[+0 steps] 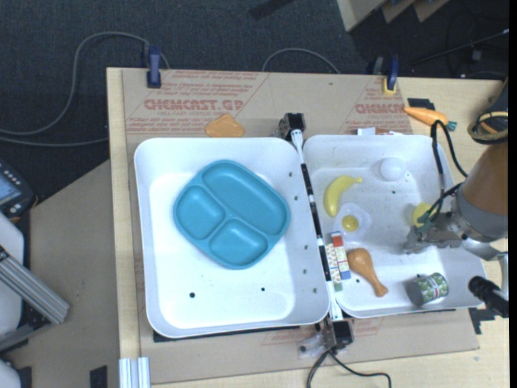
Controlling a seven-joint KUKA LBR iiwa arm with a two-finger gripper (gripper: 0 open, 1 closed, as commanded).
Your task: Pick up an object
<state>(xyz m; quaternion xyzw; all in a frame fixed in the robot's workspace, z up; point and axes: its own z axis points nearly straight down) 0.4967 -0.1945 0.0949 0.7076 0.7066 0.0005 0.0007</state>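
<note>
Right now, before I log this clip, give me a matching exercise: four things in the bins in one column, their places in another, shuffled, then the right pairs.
Things:
1. blue divided plate
2. banana
3. drumstick
4. green can

Places:
A. near front edge of right bin, beside the divider
B. right bin, upper left part
C. middle of left bin
D. front right corner of right bin

Pairs: 1-C, 2-B, 3-A, 4-D
</note>
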